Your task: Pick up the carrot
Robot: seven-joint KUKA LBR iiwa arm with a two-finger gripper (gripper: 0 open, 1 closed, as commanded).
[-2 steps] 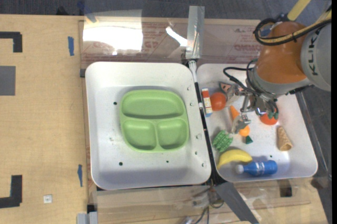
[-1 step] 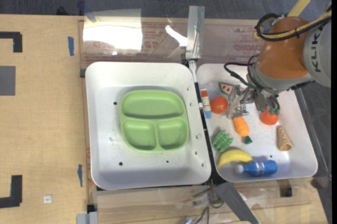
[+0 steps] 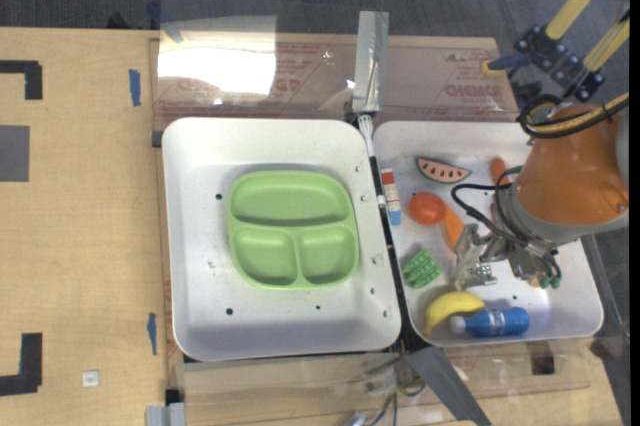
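Observation:
The carrot (image 3: 455, 228) is a short orange piece lying in the right bin (image 3: 580, 314), just below and right of a red tomato (image 3: 427, 207). My gripper (image 3: 478, 261) hangs low over the bin's middle, right next to the carrot's lower right end. I cannot tell whether it touches the carrot. The arm's orange band (image 3: 572, 179) covers the bin's right part.
In the right bin lie a watermelon slice (image 3: 442, 170), a green toy (image 3: 421, 268), a banana (image 3: 452, 305), a blue bottle (image 3: 496, 322) and a small striped packet (image 3: 389, 197). The left bin (image 3: 190, 244) holds a green divided plate (image 3: 293, 227).

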